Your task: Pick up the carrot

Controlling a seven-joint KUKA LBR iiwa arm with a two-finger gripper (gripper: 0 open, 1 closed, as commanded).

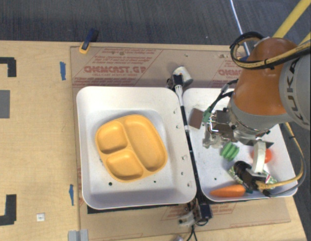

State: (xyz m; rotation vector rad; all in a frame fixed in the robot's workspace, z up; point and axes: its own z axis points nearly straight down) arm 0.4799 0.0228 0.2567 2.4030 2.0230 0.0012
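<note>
Lying near the front edge of the right bin point(291, 149), carrot point(227, 191), green piece point(229, 150) beside it, gripper point(218, 132) above, grip state cannot be told, yellow divided plate point(130, 147) in left bin point(95, 185).

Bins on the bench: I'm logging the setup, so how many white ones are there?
2. The left bin holds a yellow divided plate. The right bin holds the carrot near its front edge, with the arm over it; the arm may hide things there.
</note>
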